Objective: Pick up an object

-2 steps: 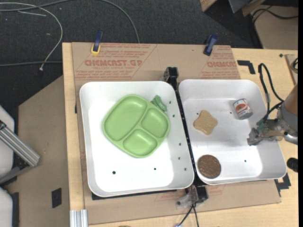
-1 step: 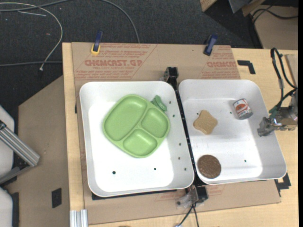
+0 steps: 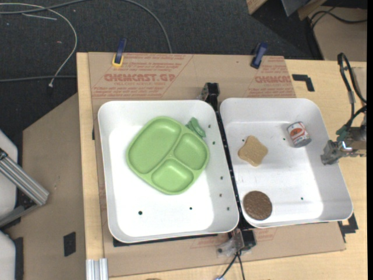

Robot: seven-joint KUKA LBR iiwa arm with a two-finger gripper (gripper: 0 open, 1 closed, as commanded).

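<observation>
The right bin (image 3: 309, 206) holds three loose things. A tan, toast-shaped piece (image 3: 253, 150) lies near its middle left. At the back right a small red and white can (image 3: 298, 133) lies on its side. A brown round disc (image 3: 257, 205) rests at the front left corner. In the left bin (image 3: 116, 174) a green divided plate (image 3: 168, 154) lies flat, with a small dark green object (image 3: 197, 127) touching its back right rim.
A small metal fitting with cables (image 3: 339, 147) sits just outside the right bin's right wall. Two blue clamps (image 3: 120, 52) (image 3: 259, 55) hold the cardboard sheet at the back. A black bracket (image 3: 210, 90) stands between the bins at the back.
</observation>
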